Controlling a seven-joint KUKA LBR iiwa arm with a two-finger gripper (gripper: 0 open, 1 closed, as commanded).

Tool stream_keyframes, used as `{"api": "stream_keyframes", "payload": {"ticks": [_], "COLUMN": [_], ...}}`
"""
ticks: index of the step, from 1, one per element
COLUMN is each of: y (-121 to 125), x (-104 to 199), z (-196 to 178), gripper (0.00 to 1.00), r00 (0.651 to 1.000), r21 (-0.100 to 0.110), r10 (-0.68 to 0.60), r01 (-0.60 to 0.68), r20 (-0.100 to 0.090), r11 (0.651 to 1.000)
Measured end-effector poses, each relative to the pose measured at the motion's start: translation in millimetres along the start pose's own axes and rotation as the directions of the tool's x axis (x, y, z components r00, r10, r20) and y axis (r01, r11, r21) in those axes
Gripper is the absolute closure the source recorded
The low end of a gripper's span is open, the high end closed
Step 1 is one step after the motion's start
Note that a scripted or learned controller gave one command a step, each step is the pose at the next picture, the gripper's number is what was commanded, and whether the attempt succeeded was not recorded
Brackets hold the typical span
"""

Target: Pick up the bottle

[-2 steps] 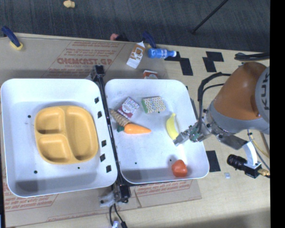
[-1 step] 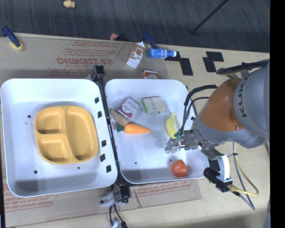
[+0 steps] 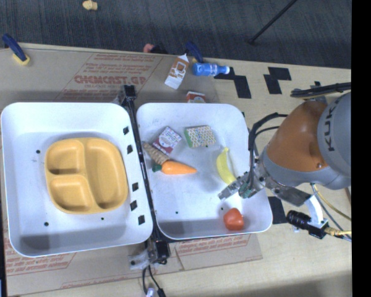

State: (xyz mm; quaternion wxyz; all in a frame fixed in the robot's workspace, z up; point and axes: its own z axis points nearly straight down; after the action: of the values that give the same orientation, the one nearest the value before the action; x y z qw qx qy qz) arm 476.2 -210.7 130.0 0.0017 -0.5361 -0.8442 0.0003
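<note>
Blue bottle (image 3: 210, 70) outside bins; gripper (image 3: 238, 187) nr right bin (image 3: 260, 218) edge.

Two white bins sit side by side: the left bin (image 3: 12, 166) holds one yellow divided plate (image 3: 86, 173). The right bin (image 3: 191, 224) holds one carrot (image 3: 178, 168), one banana (image 3: 225, 166), one tomato (image 3: 234, 219) and two small cartons (image 3: 169, 138) (image 3: 200, 136). One blue bottle (image 3: 209, 70) lies on the bench past the bins' far edge.

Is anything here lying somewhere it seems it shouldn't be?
Yes. The blue bottle lies on its side on the bench behind the right bin, outside both bins. The claw is inside that bin, beside the banana.
</note>
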Motion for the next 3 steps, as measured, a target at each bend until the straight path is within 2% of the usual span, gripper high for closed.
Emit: {"api": "stream_keyframes", "payload": {"ticks": [1,2,3], "y": [0.6,0.5,-0.5], "x": [-0.5,-0.6,-0.3], "z": [-40.1,-111.4,-94.9], "gripper": [1.0,1.0,1.0], "r00": [0.955,0.74,0.899], "r21": [-0.001,0.001,0.001], "r10": [-0.298,-0.673,-0.438], "r01": [0.298,0.673,0.438], "r20": [0.004,0.006,0.001], "r11": [0.955,0.74,0.899]}}
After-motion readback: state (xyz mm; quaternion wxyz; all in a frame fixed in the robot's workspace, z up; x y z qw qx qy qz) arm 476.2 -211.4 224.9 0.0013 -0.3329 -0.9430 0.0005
